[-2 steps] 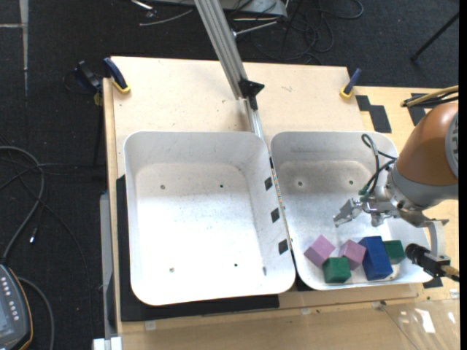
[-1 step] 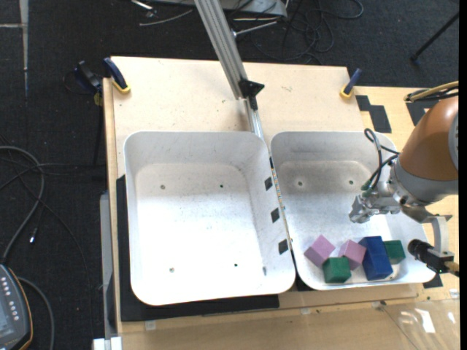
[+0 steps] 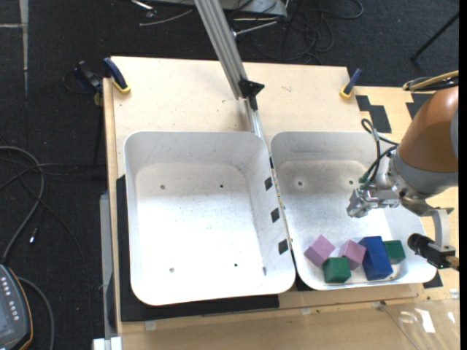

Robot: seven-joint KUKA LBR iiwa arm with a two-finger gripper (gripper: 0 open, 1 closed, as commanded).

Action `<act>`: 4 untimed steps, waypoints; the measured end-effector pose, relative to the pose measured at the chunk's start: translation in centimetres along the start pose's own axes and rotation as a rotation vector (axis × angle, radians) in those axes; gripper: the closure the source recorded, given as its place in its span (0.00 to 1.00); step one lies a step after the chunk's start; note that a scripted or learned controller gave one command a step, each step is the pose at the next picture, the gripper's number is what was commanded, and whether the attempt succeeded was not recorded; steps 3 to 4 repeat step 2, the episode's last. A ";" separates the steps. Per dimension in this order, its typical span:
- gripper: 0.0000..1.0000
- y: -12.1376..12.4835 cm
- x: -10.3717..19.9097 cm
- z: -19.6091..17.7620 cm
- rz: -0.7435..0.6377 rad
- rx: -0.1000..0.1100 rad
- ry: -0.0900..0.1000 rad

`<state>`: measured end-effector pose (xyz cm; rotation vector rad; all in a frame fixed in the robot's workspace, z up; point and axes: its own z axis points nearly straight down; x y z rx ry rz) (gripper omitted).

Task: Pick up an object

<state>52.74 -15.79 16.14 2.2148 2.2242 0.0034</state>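
Camera view, arm (image 3: 430,148) over right bin (image 3: 314,155), end effector (image 3: 359,206) above blocks (image 3: 355,257)

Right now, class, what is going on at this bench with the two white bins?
A grey and orange robot arm reaches into the right bin from the right. Its hand hangs above the bin floor, with nothing seen between its fingers. The blocks lie clustered at the bin's near edge: two pink blocks, a blue block and two green blocks. None has been picked up yet. The left bin sits beside it.
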 end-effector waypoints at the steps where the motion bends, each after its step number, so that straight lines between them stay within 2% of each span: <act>1: 0.00 -0.1 -0.1 0.2 0.004 0.002 0.000; 2: 1.00 0.0 -0.1 -0.8 0.003 0.000 0.000; 4: 1.00 0.0 -0.1 -0.8 0.003 0.000 0.000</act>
